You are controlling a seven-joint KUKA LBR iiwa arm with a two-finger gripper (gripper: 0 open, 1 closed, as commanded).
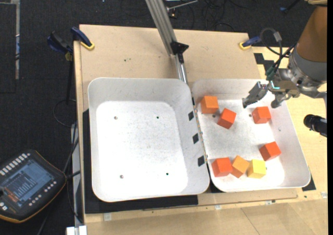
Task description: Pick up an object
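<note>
My gripper (266,97) hangs over the upper right part of the right bin (291,140), fingers spread open with nothing between them. Just below it lies a red-orange block (261,114). Further left sit an orange block (209,104) and a red block (227,118). Near the bin's front edge are a red block (222,167), an orange block (240,165) and a yellow block (257,168) in a row. Another red block (269,150) lies to the right, above the yellow one.
The left bin (104,124) stands beside the right one, sharing a divider edge with black clips (196,137). A metal pole (158,12) slants up from the bench's back. A teach pendant (26,184) lies off the bench at lower left.
</note>
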